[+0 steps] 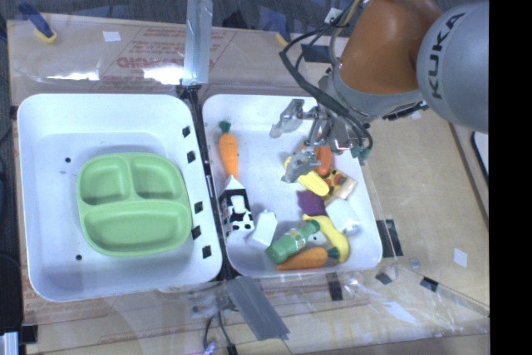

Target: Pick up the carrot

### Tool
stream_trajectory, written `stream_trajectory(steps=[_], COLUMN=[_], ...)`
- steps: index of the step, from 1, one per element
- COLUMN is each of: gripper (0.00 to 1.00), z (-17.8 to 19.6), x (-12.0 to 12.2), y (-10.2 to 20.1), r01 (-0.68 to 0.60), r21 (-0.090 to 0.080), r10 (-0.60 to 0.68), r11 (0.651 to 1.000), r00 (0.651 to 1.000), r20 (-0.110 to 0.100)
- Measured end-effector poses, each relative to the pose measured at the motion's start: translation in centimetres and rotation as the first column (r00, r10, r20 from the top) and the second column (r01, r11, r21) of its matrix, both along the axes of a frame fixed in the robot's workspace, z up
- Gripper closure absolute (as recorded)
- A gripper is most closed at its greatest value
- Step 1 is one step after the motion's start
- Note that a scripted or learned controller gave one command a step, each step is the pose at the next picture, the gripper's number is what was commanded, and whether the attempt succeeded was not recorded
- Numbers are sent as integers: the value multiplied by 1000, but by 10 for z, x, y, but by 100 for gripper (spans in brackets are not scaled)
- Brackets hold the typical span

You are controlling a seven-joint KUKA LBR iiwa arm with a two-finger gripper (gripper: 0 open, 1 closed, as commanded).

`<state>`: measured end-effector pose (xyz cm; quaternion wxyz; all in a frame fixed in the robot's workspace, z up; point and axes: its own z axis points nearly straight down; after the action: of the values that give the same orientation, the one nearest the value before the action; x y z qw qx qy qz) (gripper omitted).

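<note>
In the camera view the carrot point(228, 147) lies alone at the right bin's point(249, 108) far left, likely a light, stiff, smooth toy best pinched mid-body, while the pincer point(297, 144) hangs wide over the toy pile point(320, 216).

Light is even and fairly bright, with soft shadows inside the white bins point(33, 204). Glare streaks the clear plastic sheet point(125, 62) at upper left. Focus is slightly soft.
</note>
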<state>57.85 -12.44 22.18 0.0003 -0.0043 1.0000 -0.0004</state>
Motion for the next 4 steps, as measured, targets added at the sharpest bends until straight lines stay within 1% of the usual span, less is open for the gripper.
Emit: stream_trajectory(steps=[1, 2, 3, 4], gripper=[0, 0, 0, 0], z=[-130, -127, -128, -130], x=[1, 30, 65, 50], y=[24, 24, 22, 25], r01=[-72, 154, 374, 694], r21=[1, -5, 2, -1], r10=[72, -154, -374, -694], r11=[997, 988, 927, 720], r00=[997, 988, 927, 720], r20=[0, 3, 5, -2])
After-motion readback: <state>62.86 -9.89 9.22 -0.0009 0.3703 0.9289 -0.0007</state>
